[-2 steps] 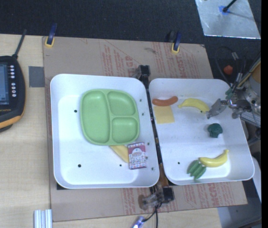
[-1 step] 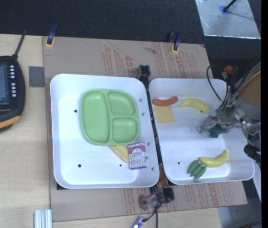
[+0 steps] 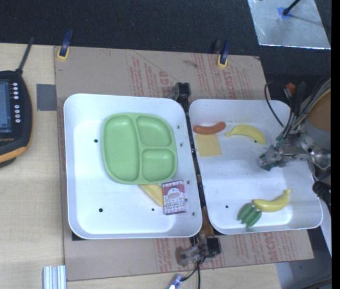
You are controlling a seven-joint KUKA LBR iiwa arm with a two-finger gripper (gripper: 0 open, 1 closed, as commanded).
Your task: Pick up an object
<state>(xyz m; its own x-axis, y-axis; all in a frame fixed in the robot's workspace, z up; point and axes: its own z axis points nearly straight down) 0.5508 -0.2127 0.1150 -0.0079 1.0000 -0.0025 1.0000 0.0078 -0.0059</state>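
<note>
While the end effector (image 3: 273, 159) sits low in the right bin (image 3: 242, 218), I cannot tell its grip. One banana (image 3: 247, 132) lies near it, up-left. Going well means dropping straight over the banana's middle, then squeezing.

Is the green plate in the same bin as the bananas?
No, the green plate lies in the left bin, while both bananas lie in the right bin.

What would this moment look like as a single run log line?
end effector low in right bin | nothing visibly held | nearest: banana | left bin: green plate, small carton
</note>
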